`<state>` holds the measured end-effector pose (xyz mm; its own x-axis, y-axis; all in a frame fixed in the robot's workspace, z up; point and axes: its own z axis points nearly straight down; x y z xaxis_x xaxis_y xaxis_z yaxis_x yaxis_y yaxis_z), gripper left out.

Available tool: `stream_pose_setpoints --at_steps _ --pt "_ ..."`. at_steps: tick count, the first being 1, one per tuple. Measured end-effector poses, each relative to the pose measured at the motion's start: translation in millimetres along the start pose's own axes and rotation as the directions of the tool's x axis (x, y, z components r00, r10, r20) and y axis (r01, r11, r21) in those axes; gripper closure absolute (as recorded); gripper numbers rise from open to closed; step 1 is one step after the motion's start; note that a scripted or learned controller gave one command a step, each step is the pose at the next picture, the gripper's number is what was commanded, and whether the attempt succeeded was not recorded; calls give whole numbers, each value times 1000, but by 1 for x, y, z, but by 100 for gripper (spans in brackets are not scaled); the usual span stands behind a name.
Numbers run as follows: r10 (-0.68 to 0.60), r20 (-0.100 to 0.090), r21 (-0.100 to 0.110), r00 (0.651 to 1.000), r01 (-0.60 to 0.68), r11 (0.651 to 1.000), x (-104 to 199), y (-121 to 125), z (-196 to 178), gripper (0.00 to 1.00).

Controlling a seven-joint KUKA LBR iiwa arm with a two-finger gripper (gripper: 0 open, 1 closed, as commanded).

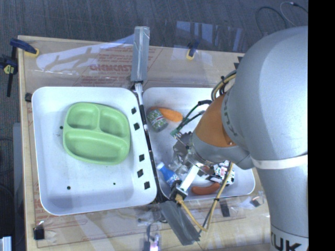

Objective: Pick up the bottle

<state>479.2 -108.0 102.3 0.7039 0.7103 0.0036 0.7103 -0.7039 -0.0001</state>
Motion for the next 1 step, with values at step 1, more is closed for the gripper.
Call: stream_pose_setpoints --at_steps 1 --pt "7 6 -8 1000 -7 1000 -4 3 -1 0"
